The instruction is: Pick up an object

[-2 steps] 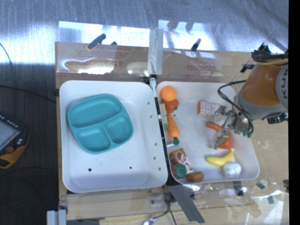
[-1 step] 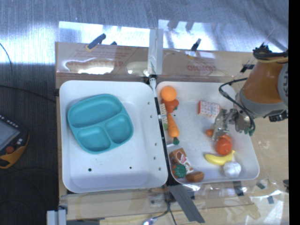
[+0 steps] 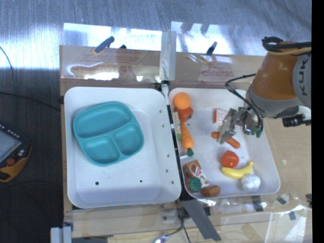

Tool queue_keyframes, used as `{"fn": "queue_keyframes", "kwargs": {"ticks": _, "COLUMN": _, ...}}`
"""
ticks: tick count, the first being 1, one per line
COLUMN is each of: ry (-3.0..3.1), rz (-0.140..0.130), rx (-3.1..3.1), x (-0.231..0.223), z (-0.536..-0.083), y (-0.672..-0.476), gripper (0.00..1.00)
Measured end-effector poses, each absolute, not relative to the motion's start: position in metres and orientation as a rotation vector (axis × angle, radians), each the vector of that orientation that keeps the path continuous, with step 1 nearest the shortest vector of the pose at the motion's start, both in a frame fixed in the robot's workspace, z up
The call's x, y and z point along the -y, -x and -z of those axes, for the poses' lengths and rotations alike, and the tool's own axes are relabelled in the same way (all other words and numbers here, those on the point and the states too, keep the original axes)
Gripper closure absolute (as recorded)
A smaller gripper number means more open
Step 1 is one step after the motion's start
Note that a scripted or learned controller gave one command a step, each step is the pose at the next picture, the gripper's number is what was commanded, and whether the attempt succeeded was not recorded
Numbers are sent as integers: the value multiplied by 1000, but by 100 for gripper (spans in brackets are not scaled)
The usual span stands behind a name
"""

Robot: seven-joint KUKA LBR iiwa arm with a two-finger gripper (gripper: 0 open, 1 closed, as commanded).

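Note:
My gripper (image 3: 229, 131) hangs low over the middle of the right bin (image 3: 271, 158). It looks open, and nothing sits between its fingers. Just under its tips lies a small red-orange sausage-shaped piece (image 3: 230, 142), partly hidden by the fingers. A white and red packet (image 3: 219, 116) lies close on its left. In front of it are a red tomato (image 3: 229, 159), a yellow banana (image 3: 237, 172) and a white garlic bulb (image 3: 250, 183). An orange ball (image 3: 182, 101) and a carrot (image 3: 187, 136) line the bin's left wall.
A printed snack pack (image 3: 195, 175) and a brown piece (image 3: 210, 190) lie in the right bin's front left corner. The left bin (image 3: 86, 186) holds a teal divided plate (image 3: 108, 132). A low ridge (image 3: 171, 135) separates the two bins.

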State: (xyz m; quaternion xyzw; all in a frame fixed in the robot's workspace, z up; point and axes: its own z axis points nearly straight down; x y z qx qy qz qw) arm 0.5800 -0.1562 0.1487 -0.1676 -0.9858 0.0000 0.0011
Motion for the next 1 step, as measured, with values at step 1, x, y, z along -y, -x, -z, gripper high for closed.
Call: {"fn": "queue_keyframes", "kwargs": {"ticks": 1, "ry": 722, "rz": -3, "rx": 3056, "x": 119, "z": -217, "y": -600, "gripper": 100}}
